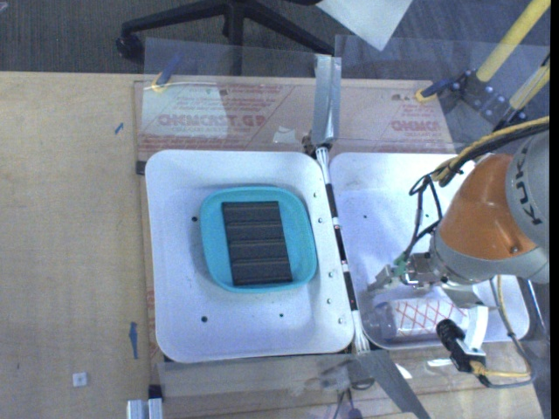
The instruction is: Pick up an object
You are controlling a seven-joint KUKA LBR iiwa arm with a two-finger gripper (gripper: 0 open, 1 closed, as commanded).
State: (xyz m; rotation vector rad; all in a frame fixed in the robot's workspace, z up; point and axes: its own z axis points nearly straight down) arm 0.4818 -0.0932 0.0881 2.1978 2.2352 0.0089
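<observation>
A light blue dish (210, 234) with a dark grey ridged insert (255, 243) lies in the middle of the left bin (175, 321). At the front of the right bin (367, 190) lies a white item with a red lattice pattern (421, 315), seemingly inside clear wrapping. The arm's orange band (489, 216) hangs over the right bin. My gripper (403, 275) is low at that bin's front, just behind the lattice item and partly over it. The wrist hides the item's far edge.
A metal divider (325, 103) stands behind the seam between the bins. Cables loop around the wrist (428, 199). Clear panels with red print lie behind both bins. An office chair base stands beyond the bench.
</observation>
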